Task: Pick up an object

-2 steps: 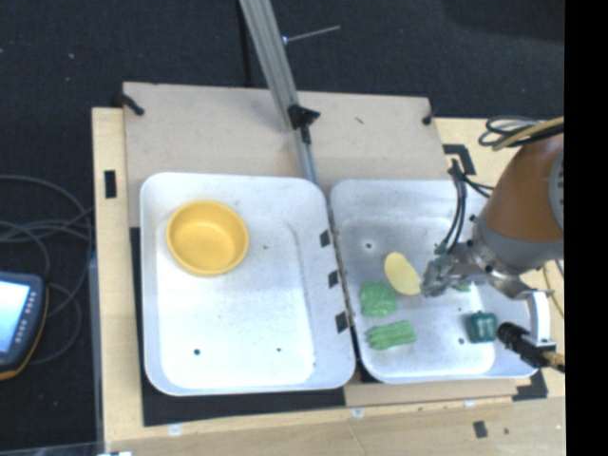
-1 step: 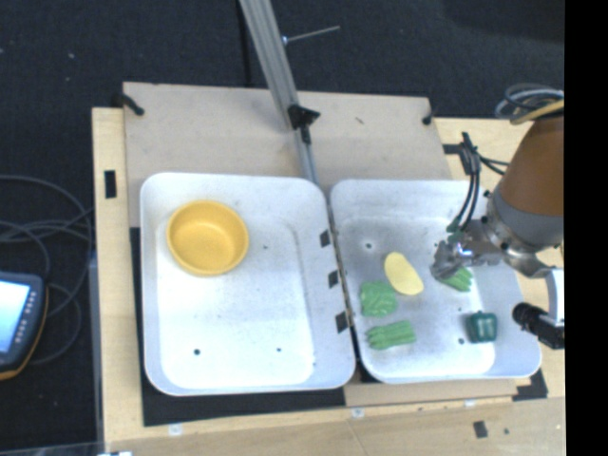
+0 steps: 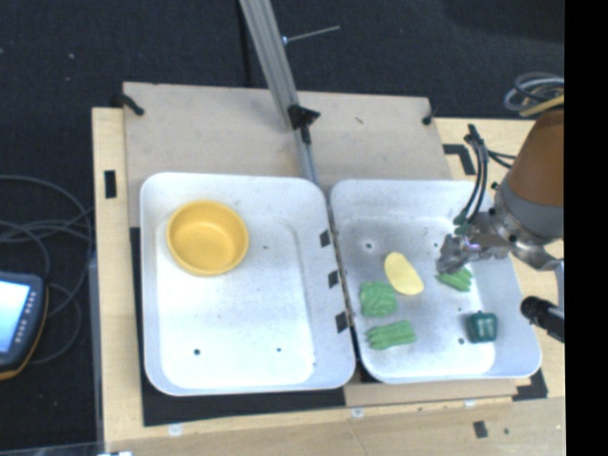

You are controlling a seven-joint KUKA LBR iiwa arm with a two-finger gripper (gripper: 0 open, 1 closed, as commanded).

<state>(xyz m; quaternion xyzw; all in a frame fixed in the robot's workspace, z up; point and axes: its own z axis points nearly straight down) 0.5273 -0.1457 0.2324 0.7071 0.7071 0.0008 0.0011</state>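
Here the tool [image 3: 459, 257] sits low in the right bin [image 3: 380, 198], right over a small green piece [image 3: 455, 279] near the far-right side; whether it is clenched I cannot tell. The piece looks light, probably plastic and slippery, best pinched across its narrow middle.

Yellow bowl [image 3: 208, 237], pale yellow piece [image 3: 404, 275], green toys [image 3: 378, 300], white bins [image 3: 237, 369]

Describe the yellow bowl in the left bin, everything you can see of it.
The yellow bowl is round and shallow, plastic-looking, with a smooth rim and a slightly darker inside. It sits upright, mouth up, with nothing visible inside, in the far left corner of the left bin. Nothing touches it but the bin floor.
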